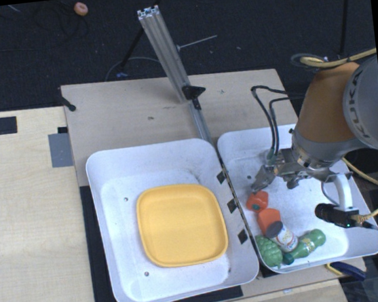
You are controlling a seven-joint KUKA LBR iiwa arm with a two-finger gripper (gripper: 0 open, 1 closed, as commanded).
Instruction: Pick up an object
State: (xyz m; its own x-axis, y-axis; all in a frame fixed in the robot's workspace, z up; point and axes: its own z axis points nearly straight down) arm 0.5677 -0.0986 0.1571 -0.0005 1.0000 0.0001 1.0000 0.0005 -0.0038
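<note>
Two bins on surface (136, 112); right bin (365, 245) holds targets. Tool (266, 177) low at bin's 10 o'clock, red piece (257, 202) just below tip, contact unclear. Tool state: cannot tell. Best: centre over red piece, descend straight. Orange block (268, 218), small bottle (284, 238), green toy (303, 245) crowd 6 o'clock; divider wall close. Left bin (109, 170) carries yellow plate (181, 224).

yellow plate (181, 224) in left bin (105, 191)

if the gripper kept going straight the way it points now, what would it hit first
Probably the red-orange object just beyond the gripper in the right bin, though height above it is unclear.
</note>
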